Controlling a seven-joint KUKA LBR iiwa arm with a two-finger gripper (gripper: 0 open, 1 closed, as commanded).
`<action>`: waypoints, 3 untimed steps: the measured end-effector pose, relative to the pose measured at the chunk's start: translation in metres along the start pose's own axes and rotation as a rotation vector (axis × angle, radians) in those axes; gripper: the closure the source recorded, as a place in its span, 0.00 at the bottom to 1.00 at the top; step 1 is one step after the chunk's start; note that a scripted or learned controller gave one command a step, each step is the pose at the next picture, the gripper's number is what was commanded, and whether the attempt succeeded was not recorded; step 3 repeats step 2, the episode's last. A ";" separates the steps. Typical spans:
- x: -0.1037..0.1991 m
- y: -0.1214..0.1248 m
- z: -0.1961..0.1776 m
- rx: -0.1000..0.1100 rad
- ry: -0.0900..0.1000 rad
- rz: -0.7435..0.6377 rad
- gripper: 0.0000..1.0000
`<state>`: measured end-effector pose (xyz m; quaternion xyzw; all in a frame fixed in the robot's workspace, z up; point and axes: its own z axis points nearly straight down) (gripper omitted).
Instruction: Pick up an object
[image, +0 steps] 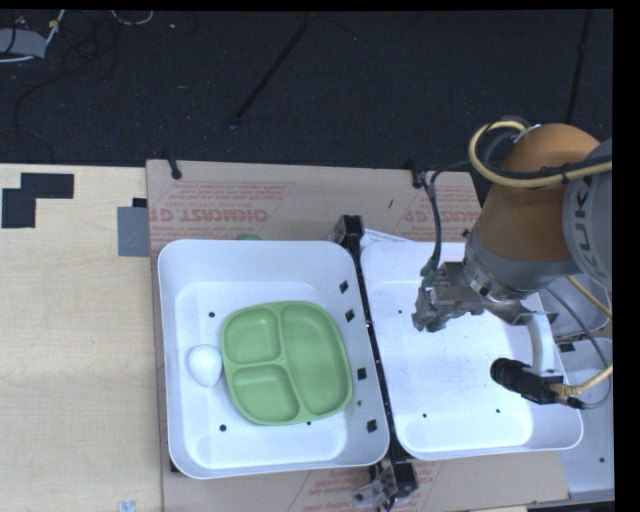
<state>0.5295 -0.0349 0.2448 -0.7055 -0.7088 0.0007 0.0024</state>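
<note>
Item 1. Desk: pale wood surface carrying a brown cardboard sheet, on which two shallow white bins sit side by side, presumably so the sheet marks and steadies their place.

Item 2. Left bin: holds a green divided plate with three compartments, lying flat near the middle of the floor. Just beside the plate's left edge, touching or nearly so, lies a small white egg-shaped object. Both are candidates for the pick; both are well apart from the arm.

Item 3. Right bin: white floor with small dark specks; no loose object can be made out on it. A black clip strip runs between the two bins, likely holding their walls together.

Item 4. Arm: grey with an orange band, reaching in from the right and hanging over the right bin.

Item 5. Gripper: pointed down toward the upper left part of the right bin's floor. Whether the jaws stand apart or together cannot be told from this slant; nothing is seen between them.

Item 6. Judgement: the pick is not yet made. The graspable things lie in the left bin, so the gripper would need to cross the dividing strip. The egg shape may roll; the plate's thin rim offers little to pinch.
</note>
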 end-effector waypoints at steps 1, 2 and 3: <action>0.053 -0.005 -0.005 -0.001 0.000 0.000 1.00; 0.106 -0.017 0.007 0.001 -0.001 0.001 1.00; 0.106 -0.017 0.007 0.001 -0.001 0.001 1.00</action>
